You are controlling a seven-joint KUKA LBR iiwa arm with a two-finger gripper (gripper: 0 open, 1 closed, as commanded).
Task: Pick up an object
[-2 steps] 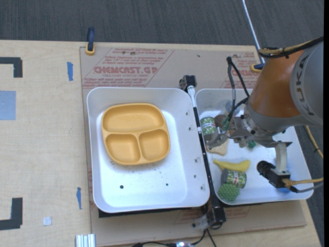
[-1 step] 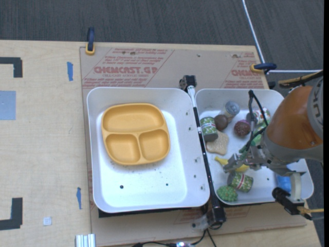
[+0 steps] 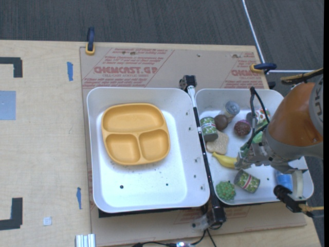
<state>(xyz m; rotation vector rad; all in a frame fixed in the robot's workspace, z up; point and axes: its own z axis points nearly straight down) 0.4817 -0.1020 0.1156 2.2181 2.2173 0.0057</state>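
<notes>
At the near edge of the right bin (image 3: 308,192) lie a green ball (image 3: 225,190) and a small tilted can (image 3: 247,181). Just behind them the pincer (image 3: 245,158) sits low over a banana (image 3: 224,160); whether it grips anything I cannot tell. Farther back lie a cracker (image 3: 219,144), another can (image 3: 208,128) and two brown balls. The left bin (image 3: 134,192) holds a yellow divided plate (image 3: 135,133).

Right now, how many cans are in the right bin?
2: one can upright by the bin's left wall, one can lying near the front. The arm may hide more.
</notes>
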